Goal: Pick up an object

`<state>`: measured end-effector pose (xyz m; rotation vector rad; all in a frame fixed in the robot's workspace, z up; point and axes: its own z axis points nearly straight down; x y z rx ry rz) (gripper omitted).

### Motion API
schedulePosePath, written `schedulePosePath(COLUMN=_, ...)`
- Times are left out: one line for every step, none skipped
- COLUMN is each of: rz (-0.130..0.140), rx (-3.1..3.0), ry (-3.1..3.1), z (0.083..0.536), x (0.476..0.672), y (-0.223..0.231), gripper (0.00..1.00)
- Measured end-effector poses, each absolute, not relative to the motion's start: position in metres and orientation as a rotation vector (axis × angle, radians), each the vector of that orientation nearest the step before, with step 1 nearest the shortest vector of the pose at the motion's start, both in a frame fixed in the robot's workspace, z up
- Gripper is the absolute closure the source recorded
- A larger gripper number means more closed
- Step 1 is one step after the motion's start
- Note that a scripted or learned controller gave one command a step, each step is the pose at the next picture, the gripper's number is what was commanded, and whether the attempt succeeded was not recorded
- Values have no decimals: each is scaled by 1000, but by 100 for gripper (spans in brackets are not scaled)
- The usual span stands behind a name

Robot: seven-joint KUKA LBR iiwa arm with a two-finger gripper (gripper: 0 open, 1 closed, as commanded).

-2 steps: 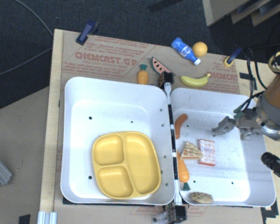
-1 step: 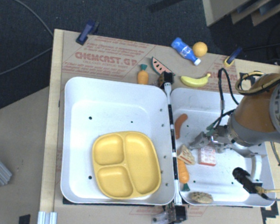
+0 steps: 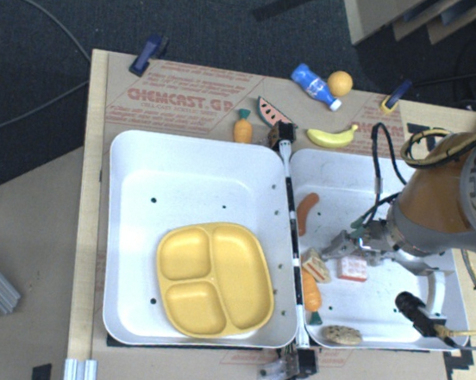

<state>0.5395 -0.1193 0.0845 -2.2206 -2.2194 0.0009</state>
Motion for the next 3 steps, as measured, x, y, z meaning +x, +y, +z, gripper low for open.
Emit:
schedulePosePath(rz=0, rx=-2223, ry=-2221, z=84, x=542, y=-119, gripper=0)
schedulePosePath(rz=-1, rx=-2224, ry=-2221, z=94, x=542, y=-119, gripper=100)
schedulePosePath(rz=-3, rx=-2219, ry=-2224, z=185, x=563, y=-34, gripper=100)
